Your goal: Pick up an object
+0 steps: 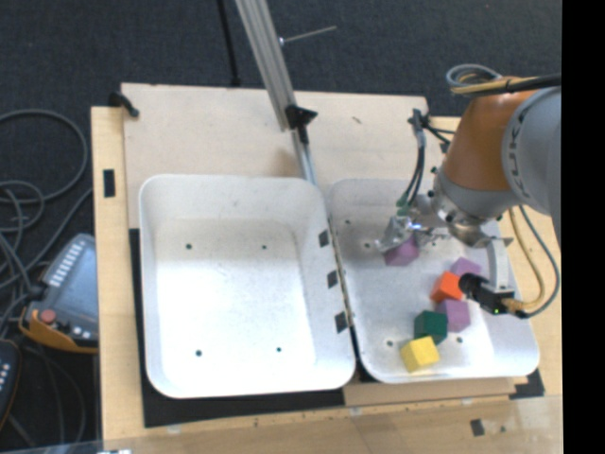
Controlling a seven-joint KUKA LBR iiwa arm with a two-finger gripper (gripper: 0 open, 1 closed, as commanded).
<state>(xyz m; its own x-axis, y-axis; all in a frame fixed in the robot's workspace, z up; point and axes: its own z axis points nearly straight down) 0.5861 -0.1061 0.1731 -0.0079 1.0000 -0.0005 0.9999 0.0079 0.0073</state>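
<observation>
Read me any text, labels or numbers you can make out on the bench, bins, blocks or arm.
None can be read.
Handheld pendant at the left edge: it has a keypad, but any markings are too small and blurred to read.
Blocks in the right bin, the left bin and the arm: no lettering visible.
</observation>
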